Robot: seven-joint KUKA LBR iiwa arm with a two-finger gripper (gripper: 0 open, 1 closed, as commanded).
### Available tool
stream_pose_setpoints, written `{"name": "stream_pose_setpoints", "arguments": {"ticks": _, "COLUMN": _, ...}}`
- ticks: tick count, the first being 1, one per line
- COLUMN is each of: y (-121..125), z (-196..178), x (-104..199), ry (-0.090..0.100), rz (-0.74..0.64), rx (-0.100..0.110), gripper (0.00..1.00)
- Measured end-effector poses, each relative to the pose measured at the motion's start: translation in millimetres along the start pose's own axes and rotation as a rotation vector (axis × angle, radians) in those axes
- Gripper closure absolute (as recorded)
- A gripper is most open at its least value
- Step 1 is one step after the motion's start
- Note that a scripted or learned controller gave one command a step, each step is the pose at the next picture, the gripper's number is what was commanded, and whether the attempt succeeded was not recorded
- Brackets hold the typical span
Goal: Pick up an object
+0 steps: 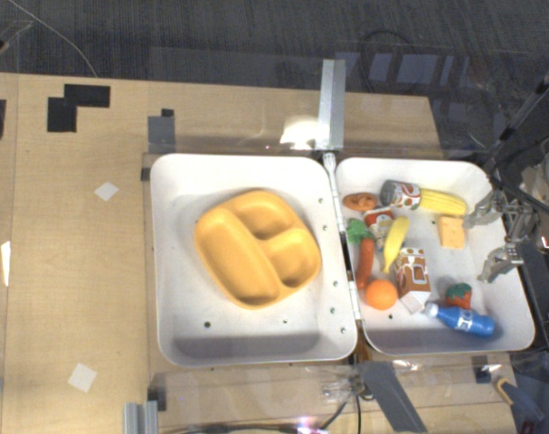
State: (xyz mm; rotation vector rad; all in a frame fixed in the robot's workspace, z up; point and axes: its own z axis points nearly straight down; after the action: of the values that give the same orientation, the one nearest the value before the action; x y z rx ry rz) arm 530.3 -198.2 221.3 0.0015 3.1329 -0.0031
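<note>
The right bin (518,333) holds several small items: a yellow banana (438,202), a can (399,193), a cheese wedge (452,232), an orange (380,295), a brown-and-white carton (412,272), a strawberry (459,294) and a blue bottle (462,320). My gripper (493,239) hovers over the bin's right side, just right of the cheese wedge. It is open, its fingers spread apart with nothing between them.
The left bin (179,333) bears a yellow divided plate (256,247). A red carrot-like stick (365,259), a second yellow piece (395,240) and a green item (355,233) lie near the divider between the bins. A metal post (332,102) stands behind the bins.
</note>
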Motion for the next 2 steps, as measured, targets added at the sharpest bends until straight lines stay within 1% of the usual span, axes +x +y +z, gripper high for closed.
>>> {"name": "stream_pose_setpoints", "arguments": {"ticks": 1, "y": -5, "z": 88, "x": 4, "ry": 0.006, "rz": 0.287, "rx": -0.001, "gripper": 0.00}}
{"name": "stream_pose_setpoints", "arguments": {"ticks": 2, "y": 48, "z": 132, "x": -31, "ry": -0.004, "rz": 0.649, "rx": -0.002, "gripper": 0.00}}
